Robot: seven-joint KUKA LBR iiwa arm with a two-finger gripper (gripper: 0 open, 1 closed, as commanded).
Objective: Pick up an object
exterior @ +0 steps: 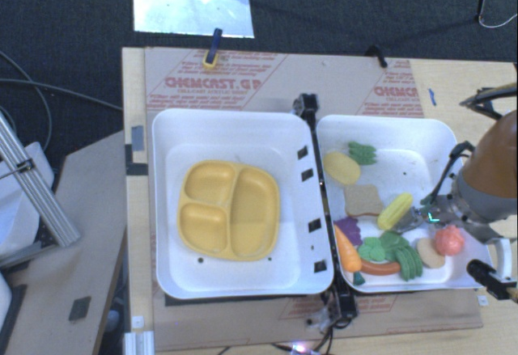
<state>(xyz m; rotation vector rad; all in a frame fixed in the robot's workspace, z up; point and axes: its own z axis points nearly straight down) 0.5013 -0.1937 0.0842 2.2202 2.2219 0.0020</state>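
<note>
**Gripper down in the toy-food bin, grip state unclear**

Fingers on the gripper (422, 218) are too small and dark for me to say whether they're apart, together, or clamped on anything, so honestly can't tell. What I can say: the tip sits low in the right bin (437, 133), right beside the yellow corn cob (395, 210), at the cob's right end and possibly touching it. A small green light glows just behind the tip.

The arm (494, 171) comes in from the right, with its orange band hanging over the bin's right wall.

Rest of the right bin is a pile of toy food. The lemon with green leaves (346, 166) is toward the back left. A slice of bread (363, 200) lies just in front of it, touching the corn's left side. Purple grapes (349, 229) and a carrot (347, 251) run along the left wall. Green leafy veg (394, 251) sits front-centre with a hot dog (380, 268) tucked under it. A red-pink fruit (449, 241) is at the front right, next to a pale round piece (430, 252).

Left bin (174, 208) holds a yellow divided plate (231, 209), lying flat in the middle. Both bins rest on a cardboard sheet (267, 78).
</note>
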